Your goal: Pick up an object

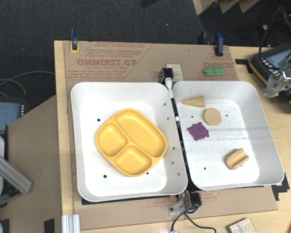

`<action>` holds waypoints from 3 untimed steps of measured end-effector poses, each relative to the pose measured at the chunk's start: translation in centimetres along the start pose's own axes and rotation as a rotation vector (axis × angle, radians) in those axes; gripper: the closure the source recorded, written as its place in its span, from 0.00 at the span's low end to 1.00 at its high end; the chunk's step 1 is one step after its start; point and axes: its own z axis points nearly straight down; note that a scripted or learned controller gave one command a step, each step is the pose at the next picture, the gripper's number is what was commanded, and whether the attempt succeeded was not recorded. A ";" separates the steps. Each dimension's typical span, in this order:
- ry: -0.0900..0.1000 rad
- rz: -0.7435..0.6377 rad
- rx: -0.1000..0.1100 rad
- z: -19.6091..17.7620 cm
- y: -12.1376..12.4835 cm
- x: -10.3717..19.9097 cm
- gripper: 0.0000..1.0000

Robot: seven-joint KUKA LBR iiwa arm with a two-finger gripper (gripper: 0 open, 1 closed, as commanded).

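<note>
Two white bins are sitting side by side on a cardboard sheet [111,57] clamped to the wooden table [39,130]. Left bin [82,106] is holding a yellow divided plate [131,142]. Right bin [252,110] is carrying a cone [194,101], tan disc [212,116], purple piece [198,130], bread roll [235,158]. Dark carpet [63,8] is lying beyond

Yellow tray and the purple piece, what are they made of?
Yellow tray: looks like moulded plastic, smooth with a soft sheen, rounded compartment walls, uniform colour. Purple piece: likely soft rubber or plastic, a toy grape cluster perhaps; matte, bumpy outline. Too small to be sure.
</note>
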 end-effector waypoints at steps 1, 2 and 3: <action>0.010 0.000 0.024 14.1 0.3 -1.2 1.00; 0.007 -0.001 0.015 14.0 -0.8 -1.2 1.00; -0.001 -0.002 -0.004 1.0 -1.6 -1.5 1.00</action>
